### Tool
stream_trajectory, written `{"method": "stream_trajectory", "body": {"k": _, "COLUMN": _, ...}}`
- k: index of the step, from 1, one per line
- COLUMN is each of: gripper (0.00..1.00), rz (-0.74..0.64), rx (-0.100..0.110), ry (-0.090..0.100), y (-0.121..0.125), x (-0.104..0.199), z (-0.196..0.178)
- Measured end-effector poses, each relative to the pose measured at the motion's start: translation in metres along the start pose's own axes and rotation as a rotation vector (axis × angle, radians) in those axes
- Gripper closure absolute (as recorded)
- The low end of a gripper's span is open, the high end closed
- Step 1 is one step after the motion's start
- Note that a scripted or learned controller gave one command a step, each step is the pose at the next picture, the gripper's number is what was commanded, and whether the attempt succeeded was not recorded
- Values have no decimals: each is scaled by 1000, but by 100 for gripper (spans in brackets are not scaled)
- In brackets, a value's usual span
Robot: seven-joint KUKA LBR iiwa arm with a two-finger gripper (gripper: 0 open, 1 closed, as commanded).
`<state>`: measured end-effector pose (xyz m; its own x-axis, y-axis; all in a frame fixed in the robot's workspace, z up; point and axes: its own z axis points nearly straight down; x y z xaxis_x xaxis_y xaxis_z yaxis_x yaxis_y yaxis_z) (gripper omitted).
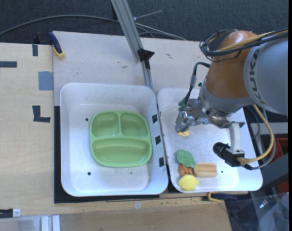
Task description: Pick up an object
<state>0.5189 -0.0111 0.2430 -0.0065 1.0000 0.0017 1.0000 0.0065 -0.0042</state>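
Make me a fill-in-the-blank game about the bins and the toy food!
1. The divided plate in the left bin is colored ____.
2. That plate has ____ compartments.
3. The yellow lemon lies in the ____ bin.
4. The gripper hangs over a small ____-colored piece in the right bin.

Answers: green; three; right; yellow
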Motion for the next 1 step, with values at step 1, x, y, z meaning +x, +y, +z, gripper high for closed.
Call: {"method": "stream_trajectory", "body": {"k": 1, "gripper": 100, "rz": 0, "rx": 0, "ry": -1, "y": -15, "x": 46, "z": 2}}
